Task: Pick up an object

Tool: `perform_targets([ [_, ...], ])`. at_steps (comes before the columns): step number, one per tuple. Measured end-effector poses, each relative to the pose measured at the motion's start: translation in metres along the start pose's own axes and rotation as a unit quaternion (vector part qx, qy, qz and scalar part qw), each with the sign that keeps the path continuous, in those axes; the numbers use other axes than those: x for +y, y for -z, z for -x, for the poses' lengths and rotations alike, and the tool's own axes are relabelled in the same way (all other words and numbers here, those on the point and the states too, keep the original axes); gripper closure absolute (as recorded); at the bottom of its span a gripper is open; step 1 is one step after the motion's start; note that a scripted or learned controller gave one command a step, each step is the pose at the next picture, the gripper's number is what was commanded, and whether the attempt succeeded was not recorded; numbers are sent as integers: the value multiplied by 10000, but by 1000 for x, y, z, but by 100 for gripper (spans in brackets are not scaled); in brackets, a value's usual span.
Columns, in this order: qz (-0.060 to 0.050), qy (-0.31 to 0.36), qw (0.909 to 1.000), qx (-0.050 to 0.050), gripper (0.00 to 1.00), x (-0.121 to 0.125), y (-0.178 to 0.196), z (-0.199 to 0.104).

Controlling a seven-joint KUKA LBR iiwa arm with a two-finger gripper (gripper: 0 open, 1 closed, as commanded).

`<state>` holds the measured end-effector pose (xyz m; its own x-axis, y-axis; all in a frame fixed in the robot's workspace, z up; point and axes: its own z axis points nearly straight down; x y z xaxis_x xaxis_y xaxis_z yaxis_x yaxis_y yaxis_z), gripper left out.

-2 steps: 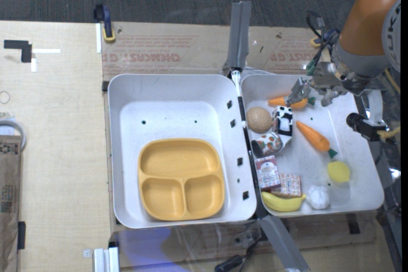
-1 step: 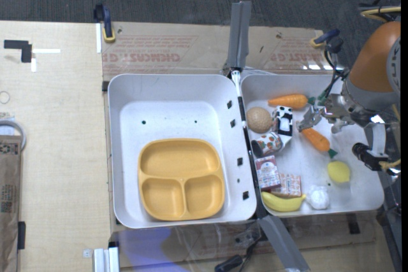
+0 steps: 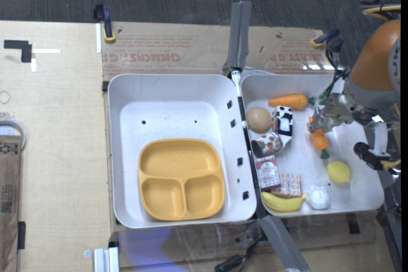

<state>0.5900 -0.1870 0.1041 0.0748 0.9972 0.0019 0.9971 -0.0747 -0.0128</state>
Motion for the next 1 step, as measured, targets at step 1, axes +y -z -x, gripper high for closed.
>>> perform_targets([
  [1, 36, 92, 9999, -17, 100, 9, 158, -34],
])
